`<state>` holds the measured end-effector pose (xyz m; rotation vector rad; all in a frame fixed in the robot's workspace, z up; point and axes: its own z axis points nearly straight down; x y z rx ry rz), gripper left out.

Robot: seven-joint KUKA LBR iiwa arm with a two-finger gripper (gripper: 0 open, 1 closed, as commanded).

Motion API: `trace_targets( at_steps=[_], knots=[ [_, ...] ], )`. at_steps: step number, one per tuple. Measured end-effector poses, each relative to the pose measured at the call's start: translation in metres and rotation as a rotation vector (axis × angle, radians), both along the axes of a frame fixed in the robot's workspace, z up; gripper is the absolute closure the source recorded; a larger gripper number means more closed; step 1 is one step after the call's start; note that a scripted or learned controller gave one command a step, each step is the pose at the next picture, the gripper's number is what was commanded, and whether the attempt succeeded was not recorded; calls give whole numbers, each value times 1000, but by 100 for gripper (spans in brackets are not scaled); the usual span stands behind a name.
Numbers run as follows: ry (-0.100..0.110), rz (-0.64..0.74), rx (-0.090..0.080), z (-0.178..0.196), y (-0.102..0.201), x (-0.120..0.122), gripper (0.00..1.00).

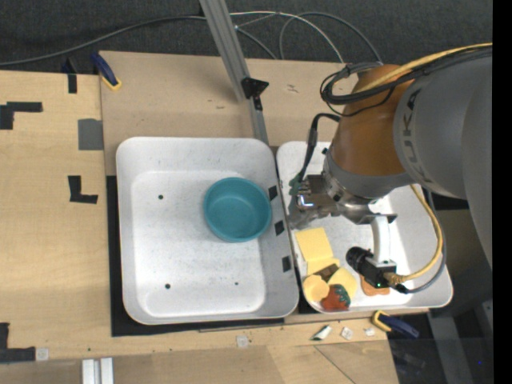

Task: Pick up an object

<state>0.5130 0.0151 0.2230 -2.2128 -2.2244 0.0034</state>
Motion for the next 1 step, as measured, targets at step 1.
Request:
trace_targets(
  at_steps=[1],
  knots=[
    [0, 1, 0, -8, 50, -12, 100]
  ],
)
